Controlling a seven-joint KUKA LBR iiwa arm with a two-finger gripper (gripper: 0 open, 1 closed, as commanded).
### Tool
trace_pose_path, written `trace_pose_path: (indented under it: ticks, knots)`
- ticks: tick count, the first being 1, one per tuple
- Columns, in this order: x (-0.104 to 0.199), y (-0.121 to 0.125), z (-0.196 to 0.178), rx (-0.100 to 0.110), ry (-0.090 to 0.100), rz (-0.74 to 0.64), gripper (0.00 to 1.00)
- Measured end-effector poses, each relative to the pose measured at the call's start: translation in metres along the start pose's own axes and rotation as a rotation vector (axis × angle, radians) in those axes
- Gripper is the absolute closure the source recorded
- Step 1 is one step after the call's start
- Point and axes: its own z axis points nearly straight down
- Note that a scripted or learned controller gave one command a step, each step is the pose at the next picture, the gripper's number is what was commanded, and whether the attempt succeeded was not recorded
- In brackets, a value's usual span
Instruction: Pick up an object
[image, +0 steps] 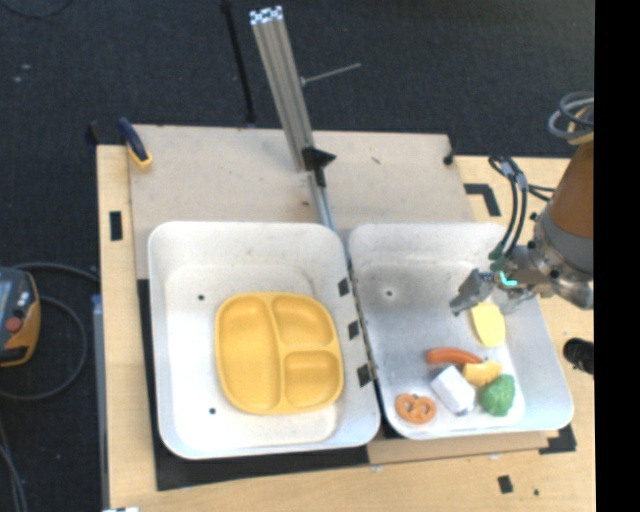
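The right bin (420, 270) holds several small food toys near its front right corner. A pale yellow piece (488, 324) lies farthest back, and my gripper (477, 299) hovers just above and behind it, reaching in from the right. In front lie an orange-red sausage shape (454, 356), a small yellow piece (482, 372), a white block (452, 388), a green broccoli-like piece (498, 394) and a brown pretzel (415, 407). I see nothing held in the gripper.
The left bin (180, 270) holds a yellow divided plate (278, 352). A metal post (288, 90) rises from the bench behind the bins. Cables (515, 200) hang by the arm at the right.
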Motion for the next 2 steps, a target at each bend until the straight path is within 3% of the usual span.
trace_pose_path:
  ticks: [1,2]
  knots:
    - [0.0,0.0,0.0,-0.001,0.0,0.0,0.0]
    - [-0.001,-0.002,0.063,0.005,0.001,0.001,0.0]
